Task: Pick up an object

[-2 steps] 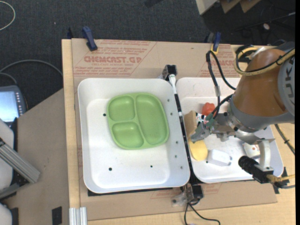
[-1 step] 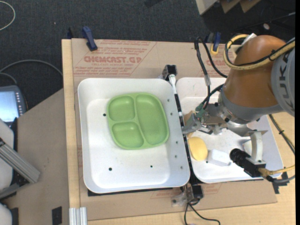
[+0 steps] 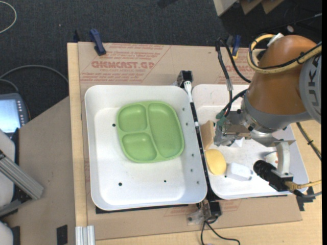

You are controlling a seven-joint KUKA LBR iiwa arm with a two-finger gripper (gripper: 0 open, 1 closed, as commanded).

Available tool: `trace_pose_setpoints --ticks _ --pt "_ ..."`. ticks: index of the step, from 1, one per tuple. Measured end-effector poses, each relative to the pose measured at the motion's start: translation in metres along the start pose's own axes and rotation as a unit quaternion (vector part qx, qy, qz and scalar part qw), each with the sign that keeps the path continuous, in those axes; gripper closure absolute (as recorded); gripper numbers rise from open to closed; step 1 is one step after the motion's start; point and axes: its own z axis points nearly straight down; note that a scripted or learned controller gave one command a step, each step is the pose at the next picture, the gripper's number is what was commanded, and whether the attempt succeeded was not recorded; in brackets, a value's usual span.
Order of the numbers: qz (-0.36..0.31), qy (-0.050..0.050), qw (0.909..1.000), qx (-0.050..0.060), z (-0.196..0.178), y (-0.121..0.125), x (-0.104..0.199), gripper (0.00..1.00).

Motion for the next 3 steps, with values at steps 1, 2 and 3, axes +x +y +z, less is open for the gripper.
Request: trace_pose_setpoints --ticks 1,2,3 --pt "-0.003 0.001 1.0000 0.001 0.005 -0.001 0.063 1.00" --pt "-0.002 0.003 1.0000 -0.008 -0.147 0.001 0.073 1.00" --pt "-0.001 0.000 1.0000 0.005 -0.072 0.054 0.098 1.00"
